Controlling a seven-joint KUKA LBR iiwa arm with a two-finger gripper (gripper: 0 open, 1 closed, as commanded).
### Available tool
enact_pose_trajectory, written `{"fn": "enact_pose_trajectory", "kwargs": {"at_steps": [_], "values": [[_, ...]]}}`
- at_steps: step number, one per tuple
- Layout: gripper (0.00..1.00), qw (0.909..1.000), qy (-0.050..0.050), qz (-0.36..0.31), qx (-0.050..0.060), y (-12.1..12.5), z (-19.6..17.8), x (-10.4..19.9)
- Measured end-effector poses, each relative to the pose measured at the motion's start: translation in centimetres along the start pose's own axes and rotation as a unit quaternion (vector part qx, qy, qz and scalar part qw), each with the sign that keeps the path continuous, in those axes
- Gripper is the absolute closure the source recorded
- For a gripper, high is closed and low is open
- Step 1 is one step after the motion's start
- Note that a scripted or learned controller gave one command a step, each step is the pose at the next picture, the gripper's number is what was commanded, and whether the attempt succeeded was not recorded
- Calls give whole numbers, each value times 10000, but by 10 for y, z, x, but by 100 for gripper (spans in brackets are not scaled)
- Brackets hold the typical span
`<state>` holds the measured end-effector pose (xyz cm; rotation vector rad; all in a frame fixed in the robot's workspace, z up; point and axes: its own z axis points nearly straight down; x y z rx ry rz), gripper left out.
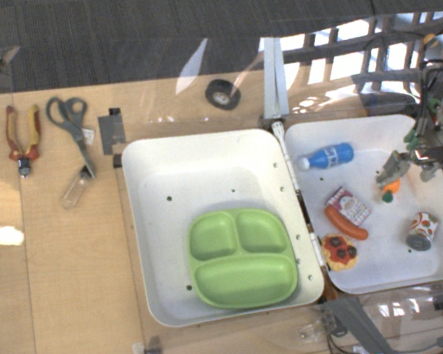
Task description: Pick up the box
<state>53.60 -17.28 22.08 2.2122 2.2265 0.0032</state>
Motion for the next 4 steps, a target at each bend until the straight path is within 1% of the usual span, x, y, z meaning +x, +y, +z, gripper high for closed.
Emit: {"fn": "enact_pose_trajectory", "kwargs": {"at_steps": [1, 2, 3, 4], "values": [[0, 10000, -2, 8, -18, -8, 125, 28], [0, 9990, -6, -444, -52, 45, 132, 59], [100, 9989, -22, -455, -91, 47, 120, 59], [100, 9981, 3, -621, -23, 41, 31, 106]]}}
